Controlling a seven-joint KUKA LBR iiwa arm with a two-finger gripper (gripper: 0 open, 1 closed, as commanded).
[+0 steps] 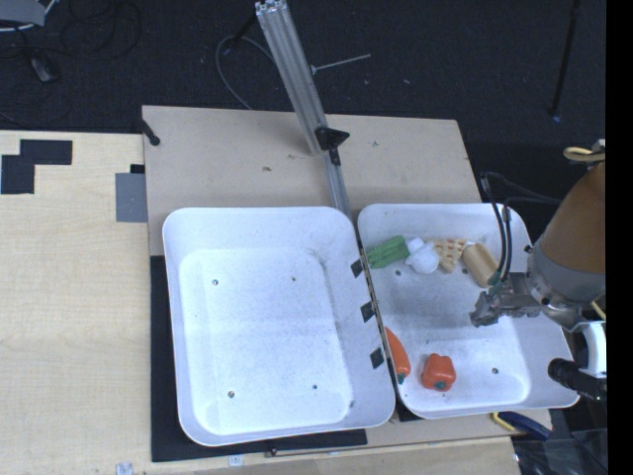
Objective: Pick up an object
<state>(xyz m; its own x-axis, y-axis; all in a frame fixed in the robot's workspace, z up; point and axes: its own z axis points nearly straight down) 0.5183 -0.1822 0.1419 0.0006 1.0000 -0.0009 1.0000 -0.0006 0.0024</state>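
The right bin (514, 389) holds several small objects. A green block (387, 251) lies at its far left, with a white piece (423, 258), a tan waffle-like piece (450, 253) and a tan cylinder (481, 262) beside it along the far wall. A red-orange pepper (438, 372) sits near the front, and an orange piece (398, 354) rests against the left wall. My gripper (485, 314) hangs low over the right part of this bin, below the tan cylinder and apart from it. Nothing shows between its fingers.
The left bin (188, 265) stands beside the right one, with black clips (368, 310) along the shared wall. A slanted metal rail (297, 72) rises behind the bins. Cables (502, 240) hang by the arm at the right.
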